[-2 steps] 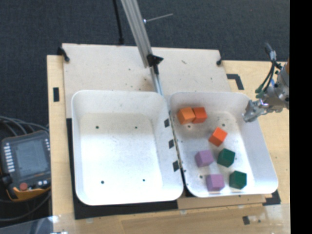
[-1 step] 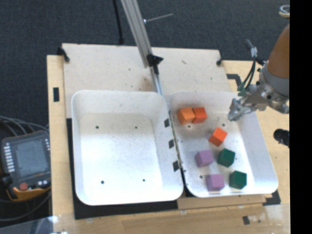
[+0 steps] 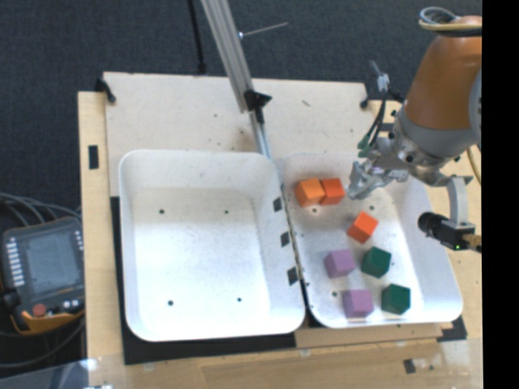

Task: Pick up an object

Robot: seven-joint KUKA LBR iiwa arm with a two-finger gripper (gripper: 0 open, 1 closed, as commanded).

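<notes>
While the grey arm [image 3: 442, 71] reaches in from your right, its pincer [image 3: 359, 186] hangs over the upper part of the right bin [image 3: 442, 286]; you cannot tell from this angle whether it is released or clenched, and nothing shows in its grasp. Just to the pincer's left lie two orange blocks [image 3: 319, 191], touching side by side, so the pair's long axis runs left to right, pointing at the pincer. Just below the pincer sits a third orange cube [image 3: 363, 226], turned cornerwise like a diamond. Farther below it you have two purple cubes, one [image 3: 340, 262] above the other [image 3: 357, 302], and two dark green cubes, one [image 3: 376, 262] near the upper purple cube and one [image 3: 396, 298] just beside the lower. Well to the pincer's left lies the left bin [image 3: 138, 217].
</notes>
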